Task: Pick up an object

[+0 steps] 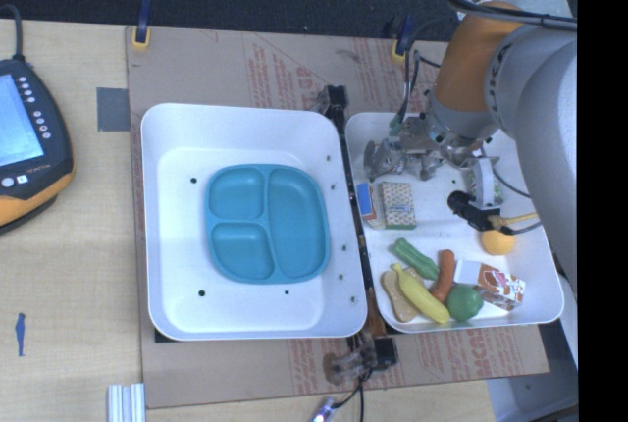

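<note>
Hovering over the 12 o'clock end of the right bin (538, 263), my gripper (400, 161) has nothing in it that I can see. I cannot tell if it is open or closed.

The closest thing to grab is a small speckled box (397, 204). It lies just beside the gripper, at its 6 o'clock. The box's long side runs from 12 to 6, so I think a squeeze from 3 and 9 would fit best.

A blue packet (365, 201) lies right next to the box at its 9 o'clock. It sits by the bin wall and could get in the way on that side.

Farther out at 6 o'clock there is a crowd of toy food:
- a green cucumber (417, 258)
- an orange carrot (444, 275)
- a banana (422, 294)
- a slice of bread (391, 290)
- a round green fruit (464, 302)

They touch each other, so I guess they are harder to pick.

A yellow lemon (497, 240) is at 4 o'clock, and a little carton (500, 286) is past it.

Well apart at 9 o'clock, the left bin (162, 214) holds a blue plate (267, 222).
</note>
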Robot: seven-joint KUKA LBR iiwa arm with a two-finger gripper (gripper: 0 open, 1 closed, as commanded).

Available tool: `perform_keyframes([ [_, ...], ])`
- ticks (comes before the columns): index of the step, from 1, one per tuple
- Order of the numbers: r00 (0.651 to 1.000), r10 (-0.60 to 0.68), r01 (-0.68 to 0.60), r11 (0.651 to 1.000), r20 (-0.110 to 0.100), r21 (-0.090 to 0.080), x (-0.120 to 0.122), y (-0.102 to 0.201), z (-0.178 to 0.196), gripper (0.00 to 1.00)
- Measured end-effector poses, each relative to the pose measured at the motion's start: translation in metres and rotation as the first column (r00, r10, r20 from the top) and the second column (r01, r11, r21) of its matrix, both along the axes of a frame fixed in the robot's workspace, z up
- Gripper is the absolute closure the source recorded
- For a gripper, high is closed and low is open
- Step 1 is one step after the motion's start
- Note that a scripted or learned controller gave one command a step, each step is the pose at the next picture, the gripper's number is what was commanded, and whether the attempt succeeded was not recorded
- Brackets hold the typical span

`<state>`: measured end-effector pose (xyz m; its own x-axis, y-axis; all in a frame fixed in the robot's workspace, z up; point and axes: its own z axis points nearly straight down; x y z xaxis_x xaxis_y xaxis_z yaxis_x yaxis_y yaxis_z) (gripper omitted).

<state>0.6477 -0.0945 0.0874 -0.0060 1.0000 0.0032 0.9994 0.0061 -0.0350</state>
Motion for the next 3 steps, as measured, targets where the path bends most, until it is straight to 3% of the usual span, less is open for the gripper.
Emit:
perform_keyframes([
  [2, 1.0, 0.001, -0.001, 1.0, -0.003, 0.0, 0.001, -0.001, -0.001, 0.0],
  [3, 1.0, -0.001, 0.001, 1.0, 0.03, -0.004, -0.084, 0.002, 0.004, 0.0],
])
